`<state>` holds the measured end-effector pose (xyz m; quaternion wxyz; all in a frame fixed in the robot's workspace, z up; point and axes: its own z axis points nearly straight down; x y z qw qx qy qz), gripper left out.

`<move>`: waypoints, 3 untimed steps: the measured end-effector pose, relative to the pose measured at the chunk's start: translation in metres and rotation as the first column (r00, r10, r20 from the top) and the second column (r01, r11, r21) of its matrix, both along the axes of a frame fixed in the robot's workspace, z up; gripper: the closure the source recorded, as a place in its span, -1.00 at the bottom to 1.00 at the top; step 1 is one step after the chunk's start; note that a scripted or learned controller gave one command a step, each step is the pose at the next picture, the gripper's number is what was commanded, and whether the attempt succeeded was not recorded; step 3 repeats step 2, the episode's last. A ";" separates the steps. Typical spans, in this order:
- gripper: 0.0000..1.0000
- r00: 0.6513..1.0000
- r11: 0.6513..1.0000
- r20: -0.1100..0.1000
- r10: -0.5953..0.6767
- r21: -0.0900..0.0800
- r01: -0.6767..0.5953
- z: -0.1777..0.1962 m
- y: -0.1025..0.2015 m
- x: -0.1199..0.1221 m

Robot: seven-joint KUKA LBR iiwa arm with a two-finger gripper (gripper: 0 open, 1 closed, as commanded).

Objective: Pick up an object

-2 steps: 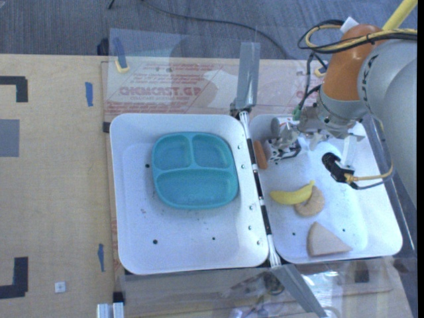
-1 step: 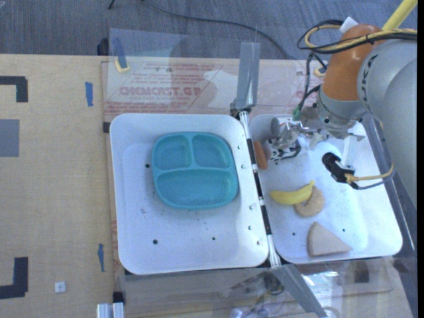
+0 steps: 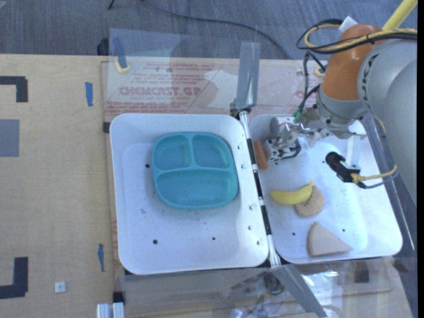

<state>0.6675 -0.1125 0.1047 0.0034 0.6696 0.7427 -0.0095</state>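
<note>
Progress: early, nothing lifted. Claw (image 3: pixel 281 146) sits low in right bin (image 3: pixel 371 211), nr its corner twd the divider, w/ nothing visibly in it. Can't tell if claw is released or clenched: too small + blurry, metal parts overlap.

Likely target (my guess): orange-brown piece (image 3: pixel 261 156), just beside claw on the side twd left bin (image 3: pixel 132 230), lying along the bin wall. Can't tell if it touches claw.

Other candidates are all below claw in view. Banana (image 3: pixel 292 195) is near, round tan piece (image 3: pixel 310 205) touches banana's end, tan wedge (image 3: pixel 326 241) is furthest, well apart from claw. All 4 lie flat on bin floor.

Left to do: close on sth, lift clear.

Teal divided plate (image 3: pixel 195 170) in left bin, well apart from claw, across the divider.

Hard to see:
- What the orange-brown piece is (hot dog? carrot?), since bin rim partly hides it.
- Claw contact w/ floor isn't readable.
- Arm (image 3: pixel 348 71) is cut off at frame edge and covers bin's far corner.
</note>
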 end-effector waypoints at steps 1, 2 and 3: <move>-1.00 1.000 1.000 -0.001 -0.027 0.005 0.027 0.000 0.000 0.000; -1.00 0.999 0.999 0.002 0.039 0.001 -0.039 0.000 0.000 0.001; -1.00 0.999 0.999 0.002 0.039 0.001 -0.039 0.000 0.000 0.001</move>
